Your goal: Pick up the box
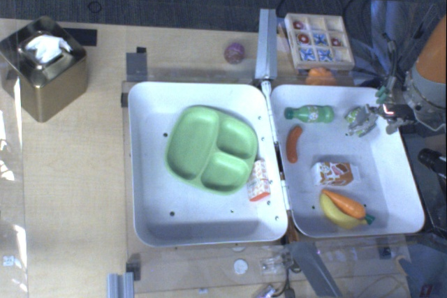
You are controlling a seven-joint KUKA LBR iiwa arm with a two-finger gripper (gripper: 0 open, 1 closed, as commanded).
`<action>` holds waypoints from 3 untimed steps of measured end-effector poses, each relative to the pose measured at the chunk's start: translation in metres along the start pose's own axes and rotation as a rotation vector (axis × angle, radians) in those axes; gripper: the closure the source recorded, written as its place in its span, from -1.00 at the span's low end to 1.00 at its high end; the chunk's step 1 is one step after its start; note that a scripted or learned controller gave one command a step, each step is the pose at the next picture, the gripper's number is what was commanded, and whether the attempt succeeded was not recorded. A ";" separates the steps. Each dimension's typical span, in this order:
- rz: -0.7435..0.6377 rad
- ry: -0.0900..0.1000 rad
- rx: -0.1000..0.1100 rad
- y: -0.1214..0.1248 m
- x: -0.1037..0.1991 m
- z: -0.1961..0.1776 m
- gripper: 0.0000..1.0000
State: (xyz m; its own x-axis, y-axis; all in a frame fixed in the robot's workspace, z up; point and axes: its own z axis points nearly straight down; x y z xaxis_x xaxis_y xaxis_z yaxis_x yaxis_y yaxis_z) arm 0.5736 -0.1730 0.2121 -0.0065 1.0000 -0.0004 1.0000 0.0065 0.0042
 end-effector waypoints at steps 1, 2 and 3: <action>-0.080 -0.002 -0.002 0.066 -0.017 0.079 -1.00; -0.139 -0.001 -0.003 0.078 0.041 0.125 -1.00; 0.018 0.000 -0.005 0.051 0.043 0.124 -1.00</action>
State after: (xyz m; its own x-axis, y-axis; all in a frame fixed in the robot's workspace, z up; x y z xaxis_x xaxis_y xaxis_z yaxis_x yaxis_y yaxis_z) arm 0.6246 -0.1293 0.0880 0.0116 0.9999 -0.0002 0.9999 -0.0116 0.0088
